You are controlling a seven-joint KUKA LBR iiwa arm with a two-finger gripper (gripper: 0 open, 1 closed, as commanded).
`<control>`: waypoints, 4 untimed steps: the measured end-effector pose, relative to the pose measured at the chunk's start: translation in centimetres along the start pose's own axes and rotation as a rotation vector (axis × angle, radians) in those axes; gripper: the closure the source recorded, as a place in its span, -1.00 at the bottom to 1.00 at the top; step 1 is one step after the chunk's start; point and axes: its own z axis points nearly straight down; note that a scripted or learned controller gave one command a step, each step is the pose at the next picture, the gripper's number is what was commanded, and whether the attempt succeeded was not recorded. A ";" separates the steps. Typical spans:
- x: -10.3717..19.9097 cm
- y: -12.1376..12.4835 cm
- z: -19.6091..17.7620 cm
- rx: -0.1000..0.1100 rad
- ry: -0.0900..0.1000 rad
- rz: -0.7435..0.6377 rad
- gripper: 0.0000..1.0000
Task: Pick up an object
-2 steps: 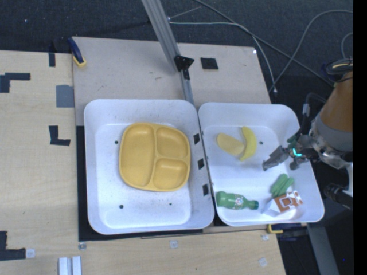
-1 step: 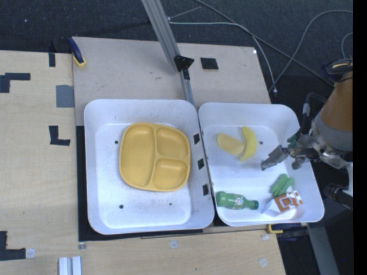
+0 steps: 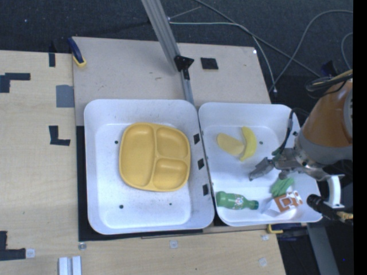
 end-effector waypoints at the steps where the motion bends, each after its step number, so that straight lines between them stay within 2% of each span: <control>1: 0.0 0.0 5.2 -0.006 -0.003 0.000 -1.00; 2: 0.0 0.1 3.9 -0.009 -0.004 0.000 1.00; 3: -0.6 -0.2 -2.2 -0.010 -0.003 0.000 1.00; 4: 0.3 -0.2 -6.8 -0.009 -0.002 -0.001 1.00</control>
